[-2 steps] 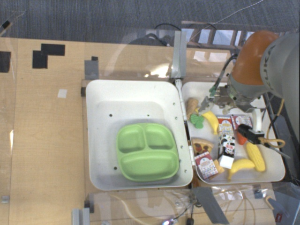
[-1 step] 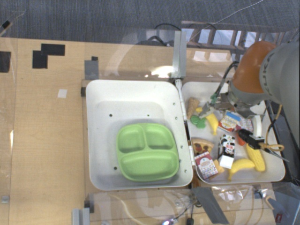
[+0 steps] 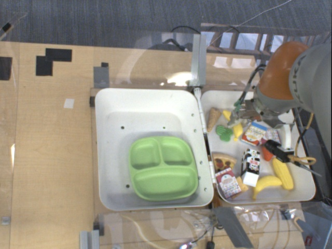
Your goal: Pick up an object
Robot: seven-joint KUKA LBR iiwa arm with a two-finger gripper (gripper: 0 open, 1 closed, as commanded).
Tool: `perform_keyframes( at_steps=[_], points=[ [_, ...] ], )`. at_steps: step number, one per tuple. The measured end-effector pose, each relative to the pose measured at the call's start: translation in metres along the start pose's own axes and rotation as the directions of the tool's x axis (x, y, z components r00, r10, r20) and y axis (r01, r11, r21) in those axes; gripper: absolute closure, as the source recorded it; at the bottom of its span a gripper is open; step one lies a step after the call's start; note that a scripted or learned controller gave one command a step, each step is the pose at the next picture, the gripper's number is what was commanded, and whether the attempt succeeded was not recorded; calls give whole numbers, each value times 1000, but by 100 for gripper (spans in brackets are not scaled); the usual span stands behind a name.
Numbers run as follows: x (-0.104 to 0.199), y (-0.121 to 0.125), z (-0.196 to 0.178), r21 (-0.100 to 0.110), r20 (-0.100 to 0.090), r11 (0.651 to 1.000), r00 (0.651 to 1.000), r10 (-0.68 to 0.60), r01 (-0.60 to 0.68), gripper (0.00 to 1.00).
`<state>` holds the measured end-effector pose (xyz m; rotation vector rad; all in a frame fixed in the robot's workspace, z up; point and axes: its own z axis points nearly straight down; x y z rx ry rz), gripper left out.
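Note:
The right white bin (image 3: 309, 190) holds several toy foods. A tan cone (image 3: 213, 117) lies at its left, with a green piece (image 3: 224, 133) and a yellow piece (image 3: 237, 132) just below it. A red and white packet (image 3: 254, 133) is beside them. Lower down are a pizza slice (image 3: 223, 162), a red box (image 3: 228, 183), a black and white carton (image 3: 252, 161), a banana (image 3: 267, 183) and a yellow corn cob (image 3: 283, 173). My gripper (image 3: 237, 116) hangs low over the upper left of this bin, directly above the yellow and green pieces. Nothing is visibly held.
The left white bin (image 3: 111, 139) carries a green divided plate (image 3: 163, 166). A metal post (image 3: 197, 61) stands behind the ridge between the bins. The grey arm with its orange band (image 3: 282, 69) covers the right bin's upper right corner. Cables run along the bin's right side.

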<state>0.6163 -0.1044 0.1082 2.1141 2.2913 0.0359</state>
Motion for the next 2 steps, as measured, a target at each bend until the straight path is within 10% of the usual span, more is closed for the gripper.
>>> perform_keyframes(
  at_steps=[1, 2],
  points=[
    [92, 43, -78, 25, -2, 999, 999, 35, -35, 100],
    [69, 62, -76, 27, 6, 961, 961, 276, -276, 100]
  ],
)
